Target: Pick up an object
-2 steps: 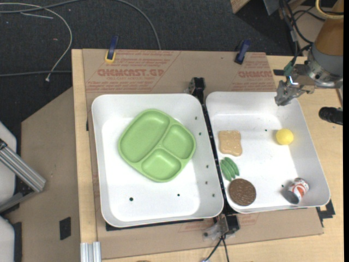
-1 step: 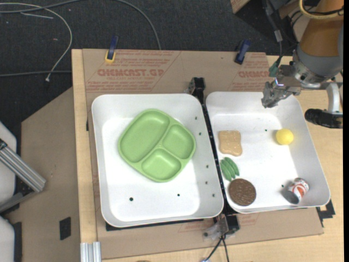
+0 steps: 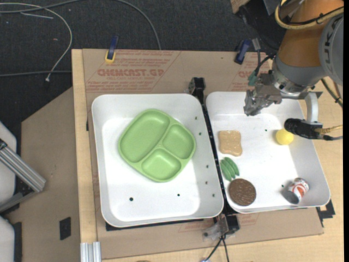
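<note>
Overhead, the grey arm with its orange band (image 3: 305,37) reaches in from the right, and its gripper (image 3: 253,109) hangs above the upper part of the right bin (image 3: 262,105), near that bin's back left corner. From this slant the state of its jaws cannot be told, and nothing shows between them. Below the gripper, in the same bin, a tan slice of toast (image 3: 230,142) lies by the left wall, with a green leafy piece (image 3: 229,168) just beneath it and a round brown patty (image 3: 241,192) lower still, at the front edge. A small yellow ball (image 3: 284,137) sits toward the right side of the bin, well apart from the toast, and a small red and white can (image 3: 297,189) lies on its side in the front right corner. All these things rest on the bin floor, apart from the gripper. The left bin (image 3: 109,162) holds a green divided plate (image 3: 157,144), turned at an angle near its middle. Both bins sit side by side on a brown cardboard sheet (image 3: 131,70) printed with red lettering, which is held at its back edge by two blue clamps (image 3: 112,47).
</note>
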Available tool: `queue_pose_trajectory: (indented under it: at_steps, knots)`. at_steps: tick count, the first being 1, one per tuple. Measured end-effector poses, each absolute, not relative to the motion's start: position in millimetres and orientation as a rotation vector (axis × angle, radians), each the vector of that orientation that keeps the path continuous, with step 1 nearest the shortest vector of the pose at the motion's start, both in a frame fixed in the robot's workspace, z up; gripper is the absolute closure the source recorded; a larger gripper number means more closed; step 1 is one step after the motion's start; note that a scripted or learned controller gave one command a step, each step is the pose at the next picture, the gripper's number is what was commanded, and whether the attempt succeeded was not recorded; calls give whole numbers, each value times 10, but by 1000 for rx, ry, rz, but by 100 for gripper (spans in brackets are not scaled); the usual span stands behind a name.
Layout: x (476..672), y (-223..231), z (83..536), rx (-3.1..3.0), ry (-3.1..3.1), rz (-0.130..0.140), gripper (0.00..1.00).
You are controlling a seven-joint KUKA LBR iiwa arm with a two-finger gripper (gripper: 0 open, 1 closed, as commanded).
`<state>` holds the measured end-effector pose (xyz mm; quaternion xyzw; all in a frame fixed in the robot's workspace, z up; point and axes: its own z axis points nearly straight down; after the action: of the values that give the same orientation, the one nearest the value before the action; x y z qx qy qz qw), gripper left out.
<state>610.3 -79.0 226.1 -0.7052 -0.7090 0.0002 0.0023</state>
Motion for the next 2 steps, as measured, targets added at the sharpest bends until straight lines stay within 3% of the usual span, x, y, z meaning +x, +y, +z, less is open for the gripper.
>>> queue_pose_trajectory:
  at_steps: [2]
  knots:
    - [5868, 246, 2288, -2211, -2226, -2, 100]
